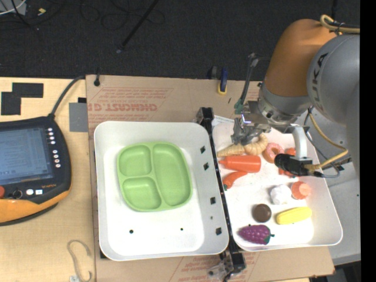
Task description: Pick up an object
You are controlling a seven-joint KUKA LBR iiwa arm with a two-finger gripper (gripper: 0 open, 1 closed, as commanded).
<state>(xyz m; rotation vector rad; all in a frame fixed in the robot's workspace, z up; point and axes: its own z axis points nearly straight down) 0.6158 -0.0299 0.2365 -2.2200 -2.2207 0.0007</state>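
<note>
The small purple plastic bunch of grapes [255, 234] lies nearest the camera, at the front edge of the right-hand shallow white bin [332, 228] on the tabletop. Just behind the grapes sit a dark brown round piece [261, 212] and a yellow banana-shaped toy [293, 215]; farther behind them are a small white lump [279, 193] and a long orange plastic carrot [241, 163]. The carrot is the handiest landmark. Behind it, close to touching, lies a pale tan knobbly toy [249, 147], and the metal two-finger end effector [245, 135] hangs right over that piece, at the bin's rear left.

The step looks like the descent onto a chosen object, most likely the tan toy. How far the end effector is spread cannot be told from this angle, and nothing is visibly pinched in it. The next move calls for closing squarely on one item without snagging the carrot alongside, then lifting straight up. Left of the carrot, the other bin holds a green divided plastic plate [155, 176].
</note>
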